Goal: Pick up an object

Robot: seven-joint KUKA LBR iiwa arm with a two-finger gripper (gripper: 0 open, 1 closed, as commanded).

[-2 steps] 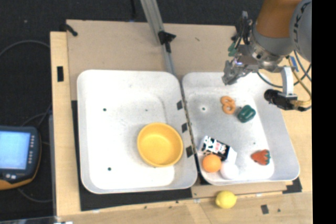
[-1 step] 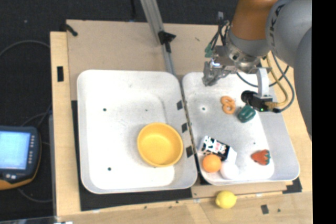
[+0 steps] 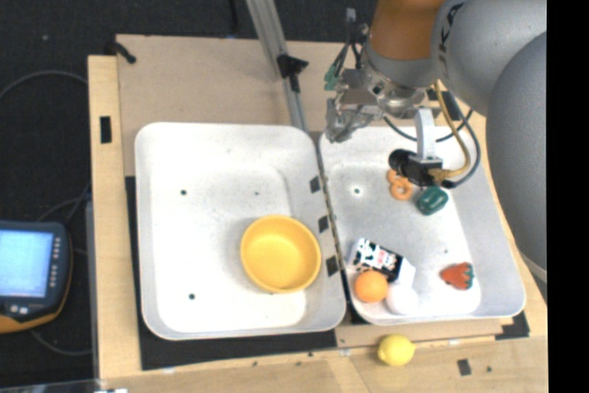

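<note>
The lemon [image 3: 396, 350] lies nearest, on the bench outside both bins, so I do not count it as a likely target. My gripper [image 3: 339, 126] is over the far left corner of the right bin [image 3: 382, 221], just beside the wall it shares with the left bin [image 3: 212, 179]. I cannot tell how far it is open, and I see nothing held in it. Under it the floor looks bare, so the first danger is that I go down here and close on air, or strike the wall between the bins. The closest things are an orange ring [image 3: 400, 187] and a green piece [image 3: 431, 200], which lie near each other. A grasp on one may push the other away or catch both badly. Further out, in the near corner, a carton [image 3: 379, 260], an orange [image 3: 371, 287] and a white ball [image 3: 402, 297] are packed together. I judge the round ones may roll or slip out there. A red piece [image 3: 456, 275] lies apart and looks like the safer choice. The bowl [image 3: 281, 253] in the left bin is wide, and I think only its rim can be gripped.
</note>
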